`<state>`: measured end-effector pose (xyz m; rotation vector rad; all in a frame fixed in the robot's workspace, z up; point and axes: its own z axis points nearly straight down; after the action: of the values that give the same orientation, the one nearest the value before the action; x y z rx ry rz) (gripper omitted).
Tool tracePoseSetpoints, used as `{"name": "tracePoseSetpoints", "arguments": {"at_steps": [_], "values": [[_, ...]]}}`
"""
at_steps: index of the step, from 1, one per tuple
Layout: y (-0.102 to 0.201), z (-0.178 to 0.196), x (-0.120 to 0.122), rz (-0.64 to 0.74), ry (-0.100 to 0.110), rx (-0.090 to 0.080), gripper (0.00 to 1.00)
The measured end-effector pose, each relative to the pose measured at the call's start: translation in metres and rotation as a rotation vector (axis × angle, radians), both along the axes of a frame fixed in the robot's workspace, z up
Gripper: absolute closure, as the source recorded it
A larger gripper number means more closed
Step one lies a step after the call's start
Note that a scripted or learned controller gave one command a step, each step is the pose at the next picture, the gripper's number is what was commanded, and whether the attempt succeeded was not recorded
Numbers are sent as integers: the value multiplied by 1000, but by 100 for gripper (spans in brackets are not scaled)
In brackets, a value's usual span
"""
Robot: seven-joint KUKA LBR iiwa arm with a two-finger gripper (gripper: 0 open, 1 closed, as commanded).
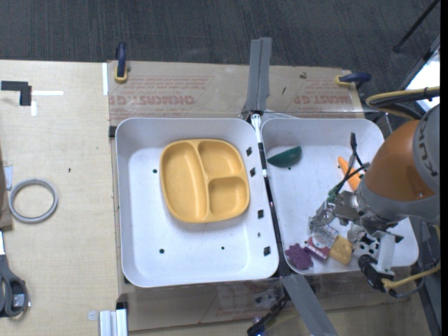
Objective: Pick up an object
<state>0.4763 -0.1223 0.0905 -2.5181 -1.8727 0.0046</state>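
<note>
We judge the yellow block (341, 250) light and stiff (grip its flat sides); our hand's (323, 224) opening we cannot tell.

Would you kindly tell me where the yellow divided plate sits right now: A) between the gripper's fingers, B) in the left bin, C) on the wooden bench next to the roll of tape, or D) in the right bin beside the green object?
B: the yellow divided plate lies flat inside the left bin, apart from the arm.

The bench (63, 257) bears two white bins (140, 257), a tape roll (31, 200) and scissors (12, 292).
</note>
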Motion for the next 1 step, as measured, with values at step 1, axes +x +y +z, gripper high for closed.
{"name": "tracePoseSetpoints", "arguments": {"at_steps": [1], "values": [[-1, 8, 0, -4, 1, 0, 100]]}}
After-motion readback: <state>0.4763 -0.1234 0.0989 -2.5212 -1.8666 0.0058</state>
